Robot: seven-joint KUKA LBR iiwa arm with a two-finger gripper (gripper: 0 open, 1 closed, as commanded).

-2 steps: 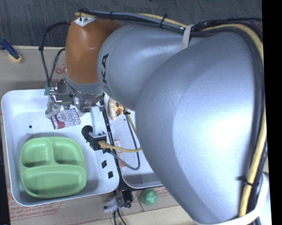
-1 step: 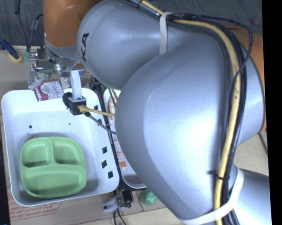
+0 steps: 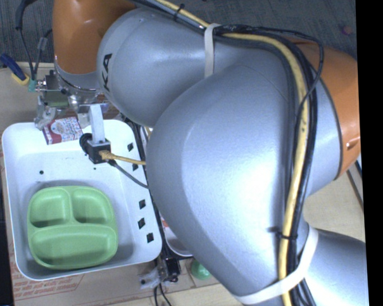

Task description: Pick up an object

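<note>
Hovering at bin's (image 3: 58,166) far edge, gripper (image 3: 49,112) just by red-white packet (image 3: 64,130); open or closed, can't tell. Approach step, prob. Next: lower, centre on packet, close.

The table (image 3: 90,299) was a tan, board-like surface, seen bare along the near edge at lower left, where faint red print ran beside the bin's corner, and again as a narrow strip at far right. A shallow white bin (image 3: 65,162) with rounded corners lay flat on its left part. A small blue-and-yellow thing (image 3: 13,67) sat at the table's far left corner, just beyond the bin's rim.
</note>
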